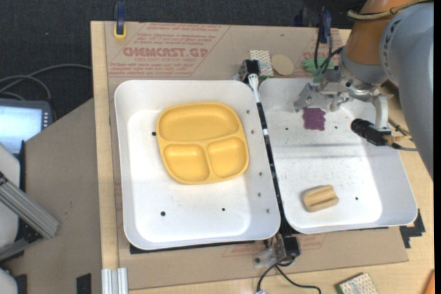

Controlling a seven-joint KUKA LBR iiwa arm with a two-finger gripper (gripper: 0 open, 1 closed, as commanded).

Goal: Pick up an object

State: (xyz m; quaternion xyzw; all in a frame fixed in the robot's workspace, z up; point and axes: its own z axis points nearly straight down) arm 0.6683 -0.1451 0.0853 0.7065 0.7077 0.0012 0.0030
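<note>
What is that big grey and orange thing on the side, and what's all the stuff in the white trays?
That grey and orange thing is a robot arm. A computer program moves it. At its tip is a gripper, the part that grabs things. The picture comes from one camera fixed up above, looking down at a slant, and the arm reaches in from the right side.

On the bench sit two shallow white bins. The left bin holds a yellow plate split into three sections. The right bin holds a small purple object right under the gripper, and a tan block nearer the front.

The gripper is just above the purple object, but I cannot tell whether it has grabbed it.
</note>
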